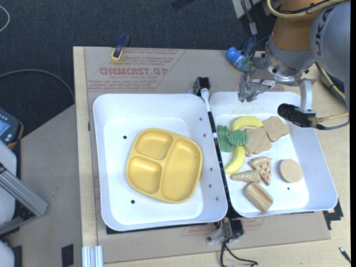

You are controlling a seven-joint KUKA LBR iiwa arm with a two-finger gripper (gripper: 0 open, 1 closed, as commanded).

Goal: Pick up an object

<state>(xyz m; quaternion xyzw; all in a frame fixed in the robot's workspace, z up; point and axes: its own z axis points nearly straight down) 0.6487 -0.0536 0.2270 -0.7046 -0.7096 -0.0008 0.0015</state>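
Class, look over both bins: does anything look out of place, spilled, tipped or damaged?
Nothing stands out. The yellow divided tray sits upright, slightly turned, in the left bin. The toy foods, such as the banana and pizza slice, lie loosely clustered inside the right bin.

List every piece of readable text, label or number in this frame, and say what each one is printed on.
"CHEMCAST GP": large red print on the brown board behind the left bin; the final letters are faint, so the reading is uncertain.
Smaller red lines above and below that word on the same board: too small and blurred to read.
The yellow divided plate, toy food and gripper carry no legible text.
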